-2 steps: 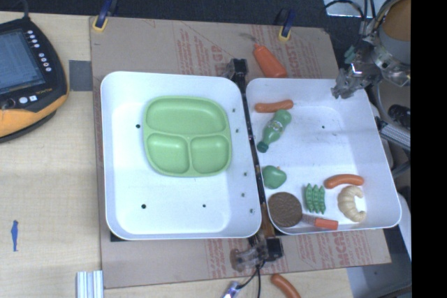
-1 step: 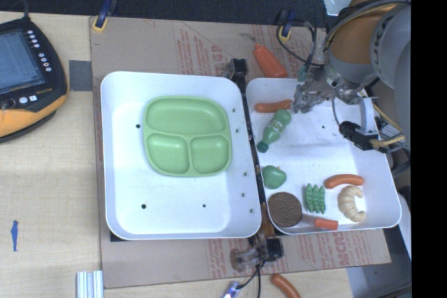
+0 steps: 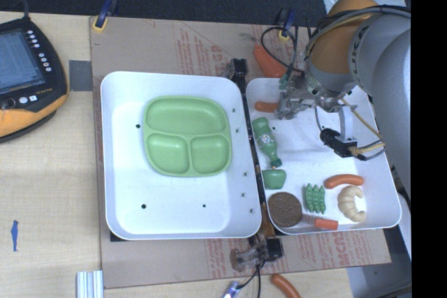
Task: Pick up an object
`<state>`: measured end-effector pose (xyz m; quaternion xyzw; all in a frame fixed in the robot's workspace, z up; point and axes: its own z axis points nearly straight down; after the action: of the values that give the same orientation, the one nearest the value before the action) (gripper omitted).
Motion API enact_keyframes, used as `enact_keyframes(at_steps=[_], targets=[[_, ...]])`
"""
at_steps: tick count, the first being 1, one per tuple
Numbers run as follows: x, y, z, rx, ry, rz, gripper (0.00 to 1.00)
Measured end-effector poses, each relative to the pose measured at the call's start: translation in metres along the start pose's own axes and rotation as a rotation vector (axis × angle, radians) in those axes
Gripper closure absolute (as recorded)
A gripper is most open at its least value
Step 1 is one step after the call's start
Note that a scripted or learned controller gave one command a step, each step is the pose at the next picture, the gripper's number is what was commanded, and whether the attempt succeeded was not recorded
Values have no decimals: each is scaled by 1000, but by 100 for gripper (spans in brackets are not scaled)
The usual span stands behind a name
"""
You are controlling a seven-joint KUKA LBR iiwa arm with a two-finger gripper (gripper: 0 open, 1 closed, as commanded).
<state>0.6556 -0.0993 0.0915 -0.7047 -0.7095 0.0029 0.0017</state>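
My gripper (image 3: 288, 107) hangs low over the back left corner of the right bin (image 3: 380, 171), under the grey wrist with its orange band. A small orange sausage (image 3: 265, 107) lies just left of it; whether they touch is unclear. Along the bin's left side lie a green bottle (image 3: 264, 139) and a green pepper-like piece (image 3: 274, 179). At the front are a brown round cookie (image 3: 284, 208), a ridged green piece (image 3: 315, 198), a red sausage (image 3: 343, 181), a pale croissant (image 3: 351, 203) and an orange carrot (image 3: 323, 223).
The left bin (image 3: 122, 171) holds a green divided plate (image 3: 187, 134). A teach pendant (image 3: 24, 77) lies at the far left of the bench. An orange object (image 3: 267, 61) sits behind the right bin, and cables hang from the wrist over the bin's middle.
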Motion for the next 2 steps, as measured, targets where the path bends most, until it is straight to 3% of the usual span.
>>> enact_keyframes(at_steps=[1,2], targets=[[-77,0,-60,-5,0,5,0],[-6,-95,-65,-1,1,0,0]])
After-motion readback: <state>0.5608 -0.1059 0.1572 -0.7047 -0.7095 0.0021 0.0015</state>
